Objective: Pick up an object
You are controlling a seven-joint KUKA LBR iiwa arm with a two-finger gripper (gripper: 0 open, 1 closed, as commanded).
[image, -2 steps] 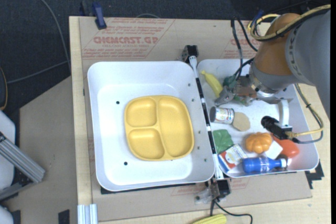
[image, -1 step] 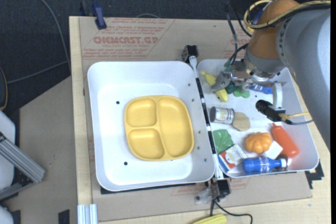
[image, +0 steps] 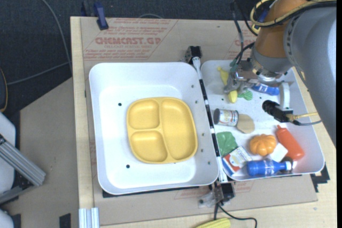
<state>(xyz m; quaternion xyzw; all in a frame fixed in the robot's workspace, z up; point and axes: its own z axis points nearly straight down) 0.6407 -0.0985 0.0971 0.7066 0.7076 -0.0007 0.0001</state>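
Nearest the camera, along the right bin's point(image: 315, 165) front edge, lie a blue bottle point(image: 265, 168), a small orange pumpkin point(image: 262, 144) and a red-orange bottle point(image: 290, 143). Farther back sit a green piece point(image: 226, 141), a tan round piece point(image: 246, 124) and a small jar point(image: 226, 117) on its side. The left bin point(image: 107, 115) carries a yellow divided plate point(image: 161, 130). At the back, the gripper point(image: 235, 81) hangs over a yellow toy point(image: 232, 94), the likely target. A straight, centred descent would suit it, clear of the neighbours. Whether the jaws are parted or closed, I cannot tell; the wrist hides them.
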